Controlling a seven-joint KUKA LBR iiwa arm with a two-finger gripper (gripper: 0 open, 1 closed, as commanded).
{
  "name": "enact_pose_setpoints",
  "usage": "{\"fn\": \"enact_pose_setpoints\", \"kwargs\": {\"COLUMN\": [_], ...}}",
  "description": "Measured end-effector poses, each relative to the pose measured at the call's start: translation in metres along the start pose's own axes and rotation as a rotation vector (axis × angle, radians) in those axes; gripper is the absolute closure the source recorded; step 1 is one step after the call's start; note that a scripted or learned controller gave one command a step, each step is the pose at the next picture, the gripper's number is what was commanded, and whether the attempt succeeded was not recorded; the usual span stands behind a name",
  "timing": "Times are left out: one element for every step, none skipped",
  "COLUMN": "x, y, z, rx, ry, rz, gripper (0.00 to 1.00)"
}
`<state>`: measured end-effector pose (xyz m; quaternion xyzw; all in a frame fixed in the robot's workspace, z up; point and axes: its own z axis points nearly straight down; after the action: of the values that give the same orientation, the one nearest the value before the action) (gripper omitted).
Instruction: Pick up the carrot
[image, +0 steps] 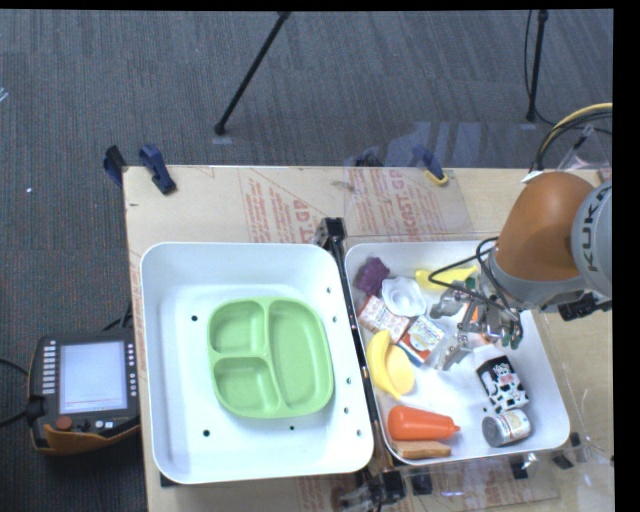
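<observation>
Camera view, looking down at a slant on a wooden surface (290, 195) carrying two shallow white bins side by side. The right bin (553, 395) serves as the landmark here.

The tool (468, 340) hangs over the middle of the right bin, its metal fingers (455, 355) pointing down and slightly apart, with nothing visible between them. Whether the tips touch the clutter beneath them cannot be made out. They sit just above a small printed packet (425, 338) and beside a yellow banana (388, 362).

The arm (545, 240) enters over the right bin's far right corner, its orange band rounded toward the camera and the grey wrist angling down and inward to the tool.

The carrot (422, 424) lies on its side near the right bin's front edge, well apart from the tool, pointed end toward the bin's right. A tan item (425, 451) lies just in front of it. A black-and-white can (502, 384) and a silver can (506, 428) sit in the bin's front right corner. A purple item (373, 272) rests near its back left corner.

Left of the right bin, the other bin (170, 420) holds a green divided plate (270, 357). Farther left, off the surface, sits a handheld control pendant (85, 385).
</observation>
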<state>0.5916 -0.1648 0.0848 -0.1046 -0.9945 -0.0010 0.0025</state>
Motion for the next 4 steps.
{"fn": "enact_pose_setpoints", "kwargs": {"x": [-0.003,0.009,-0.052,-0.056], "y": [0.003,-0.021,0.023,0.001], "z": [-0.014,-0.055,-0.100,-0.143], "rx": [-0.001,0.001,0.000,0.000], "ry": [-0.009,-0.010,-0.016,-0.013], "rz": [-0.007,-0.256,-0.310,-0.161], "gripper": [1.00,1.00,1.00,1.00]}}
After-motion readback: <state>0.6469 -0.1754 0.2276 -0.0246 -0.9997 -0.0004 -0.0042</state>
